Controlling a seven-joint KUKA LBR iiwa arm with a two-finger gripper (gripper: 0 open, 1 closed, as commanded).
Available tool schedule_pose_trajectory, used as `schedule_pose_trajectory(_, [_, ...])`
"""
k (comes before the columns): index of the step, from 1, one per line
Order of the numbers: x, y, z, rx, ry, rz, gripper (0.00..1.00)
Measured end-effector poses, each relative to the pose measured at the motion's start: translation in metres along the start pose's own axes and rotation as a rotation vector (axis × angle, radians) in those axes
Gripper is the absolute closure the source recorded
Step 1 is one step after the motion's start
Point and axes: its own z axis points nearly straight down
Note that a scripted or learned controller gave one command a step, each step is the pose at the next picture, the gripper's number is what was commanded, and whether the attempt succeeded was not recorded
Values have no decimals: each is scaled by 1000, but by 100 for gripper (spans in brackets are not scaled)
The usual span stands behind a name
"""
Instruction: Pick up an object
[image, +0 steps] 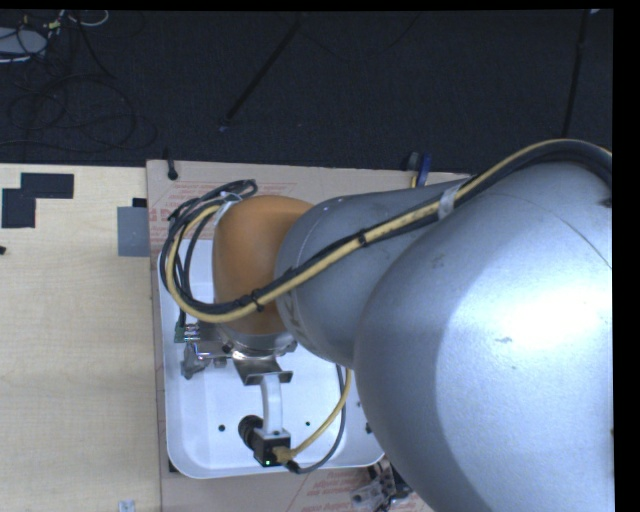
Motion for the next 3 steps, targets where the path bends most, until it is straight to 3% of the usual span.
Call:
schedule_pose_trajectory(1, [0,-39,57,-6,1,2,0])
schedule_pose_trajectory(2, [-1,-37,43,-4,2,7,100])
schedule_pose_trajectory(3, [-1,-41,53,-7,2,3,100])
